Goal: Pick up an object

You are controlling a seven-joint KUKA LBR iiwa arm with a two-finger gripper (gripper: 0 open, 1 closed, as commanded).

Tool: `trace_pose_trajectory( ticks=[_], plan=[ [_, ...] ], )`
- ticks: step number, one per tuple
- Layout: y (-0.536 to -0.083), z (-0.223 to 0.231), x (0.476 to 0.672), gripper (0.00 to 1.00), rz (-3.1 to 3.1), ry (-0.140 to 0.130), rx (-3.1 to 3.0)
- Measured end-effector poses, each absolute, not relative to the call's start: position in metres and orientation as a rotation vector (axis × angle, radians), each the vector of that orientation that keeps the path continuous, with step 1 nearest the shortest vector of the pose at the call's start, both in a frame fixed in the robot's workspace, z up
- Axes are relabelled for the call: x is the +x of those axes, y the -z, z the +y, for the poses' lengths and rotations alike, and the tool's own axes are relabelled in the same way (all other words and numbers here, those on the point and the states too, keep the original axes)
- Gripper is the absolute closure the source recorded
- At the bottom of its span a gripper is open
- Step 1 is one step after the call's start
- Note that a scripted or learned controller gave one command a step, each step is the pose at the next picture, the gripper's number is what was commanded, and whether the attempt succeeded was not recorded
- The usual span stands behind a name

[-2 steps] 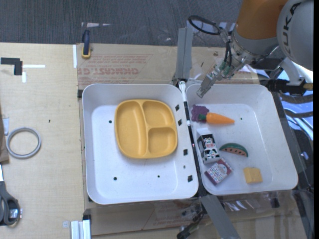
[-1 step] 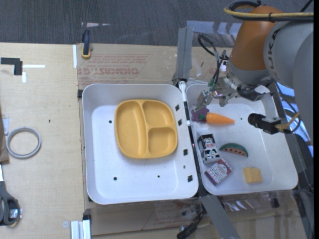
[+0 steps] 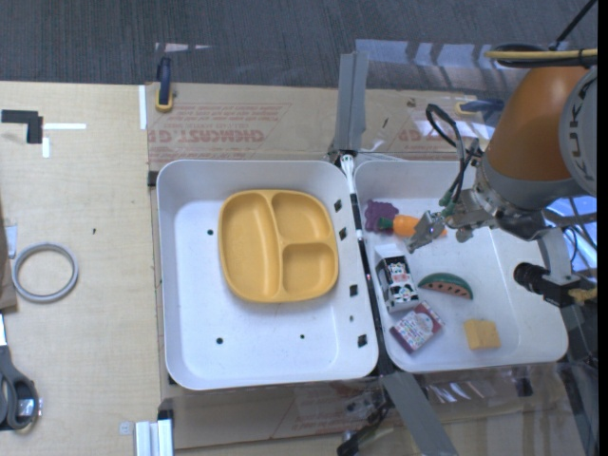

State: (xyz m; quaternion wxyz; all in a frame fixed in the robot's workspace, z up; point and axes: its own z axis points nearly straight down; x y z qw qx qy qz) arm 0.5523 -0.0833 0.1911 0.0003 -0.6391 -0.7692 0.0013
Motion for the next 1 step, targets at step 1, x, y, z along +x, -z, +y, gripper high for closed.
trace_pose_trajectory(
  ticks=[1],
  plan=[
    [-0.1712,-0.1039,0.5512,0.00,-2.135,-0.006,-2.301]
  ],
)
